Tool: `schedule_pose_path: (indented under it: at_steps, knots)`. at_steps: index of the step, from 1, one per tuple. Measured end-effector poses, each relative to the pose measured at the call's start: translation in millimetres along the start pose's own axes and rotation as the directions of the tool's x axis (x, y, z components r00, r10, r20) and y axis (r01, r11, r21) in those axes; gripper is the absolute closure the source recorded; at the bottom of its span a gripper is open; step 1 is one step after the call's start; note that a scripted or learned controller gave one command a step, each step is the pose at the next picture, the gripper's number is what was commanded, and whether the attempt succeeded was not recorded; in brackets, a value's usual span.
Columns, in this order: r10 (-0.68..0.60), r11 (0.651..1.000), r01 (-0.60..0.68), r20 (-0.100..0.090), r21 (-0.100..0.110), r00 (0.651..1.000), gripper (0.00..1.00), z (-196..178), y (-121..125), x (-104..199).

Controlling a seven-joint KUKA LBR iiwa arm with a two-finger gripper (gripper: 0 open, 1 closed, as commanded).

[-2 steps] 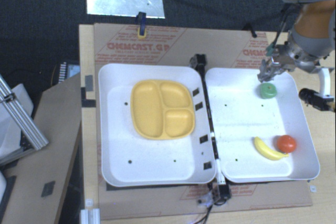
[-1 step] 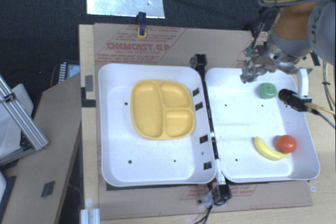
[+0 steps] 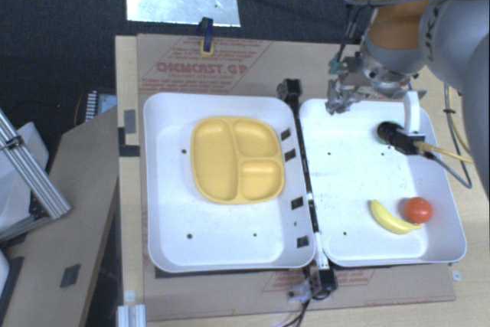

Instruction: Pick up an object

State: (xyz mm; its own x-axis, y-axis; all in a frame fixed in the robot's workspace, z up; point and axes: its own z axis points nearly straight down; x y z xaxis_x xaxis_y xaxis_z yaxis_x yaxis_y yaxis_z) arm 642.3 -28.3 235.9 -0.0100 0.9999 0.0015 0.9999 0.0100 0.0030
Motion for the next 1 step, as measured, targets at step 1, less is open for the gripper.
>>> schedule_pose_path:
  at_steps: [1]
  knots:
    - [0.000,1.000,0.000,0.000,0.000,1.000,1.00,-4.6,8.0,59.0]
